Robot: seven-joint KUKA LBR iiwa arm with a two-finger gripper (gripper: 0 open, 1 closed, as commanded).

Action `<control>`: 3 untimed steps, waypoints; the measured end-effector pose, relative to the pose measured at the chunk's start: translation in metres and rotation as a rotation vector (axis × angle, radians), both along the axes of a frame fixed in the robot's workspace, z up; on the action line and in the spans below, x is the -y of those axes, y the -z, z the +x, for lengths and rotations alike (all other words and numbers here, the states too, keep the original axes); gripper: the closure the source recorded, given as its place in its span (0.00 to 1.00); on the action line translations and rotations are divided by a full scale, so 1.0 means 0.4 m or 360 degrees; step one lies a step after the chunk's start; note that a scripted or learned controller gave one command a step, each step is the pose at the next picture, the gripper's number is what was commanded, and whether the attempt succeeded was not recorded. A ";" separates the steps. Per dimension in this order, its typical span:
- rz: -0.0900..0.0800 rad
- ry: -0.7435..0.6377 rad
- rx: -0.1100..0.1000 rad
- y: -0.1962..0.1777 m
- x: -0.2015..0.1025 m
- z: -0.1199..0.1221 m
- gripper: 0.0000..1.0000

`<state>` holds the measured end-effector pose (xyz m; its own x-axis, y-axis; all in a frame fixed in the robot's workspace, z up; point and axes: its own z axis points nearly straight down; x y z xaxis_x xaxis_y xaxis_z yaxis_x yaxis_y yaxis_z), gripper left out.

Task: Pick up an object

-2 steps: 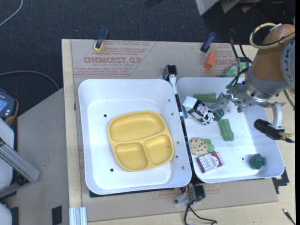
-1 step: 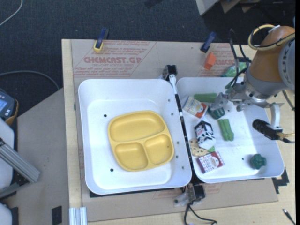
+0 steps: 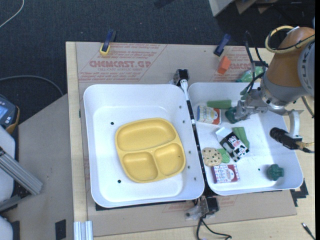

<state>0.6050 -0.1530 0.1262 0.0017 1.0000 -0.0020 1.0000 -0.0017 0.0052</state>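
we see two bins (image 3: 95,134) of smooth white plastic with a slight sheen — the yellow tray (image 3: 149,148) looks like matt plastic. the board (image 3: 80,64) beneath reads as brown card, printed red; the floor (image 3: 60,14) looks like dark, rough carpet.

The one print that can be read stands on the brown protective sheet (image 3: 150,59) that covers the bench behind the two bins: in faded red capitals it says "CHEMCAST", followed by what looks like "GP", with a line of smaller red print beneath that is too blurred to make out. The same red print repeats further right on the sheet, near the arm, but there it is cut off and not legible. The small packets in the right bin (image 3: 295,171), among them a white packet (image 3: 208,115) and a red packet (image 3: 225,174), carry printed labels, but their words are too small to read.
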 end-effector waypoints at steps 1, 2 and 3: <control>-0.0001 -0.0003 0.0003 -0.117 0.016 0.017 1.00; -0.0001 -0.0004 0.0004 -0.253 0.017 0.020 1.00; 0.0008 -0.0011 -0.0012 -0.229 -0.108 0.022 1.00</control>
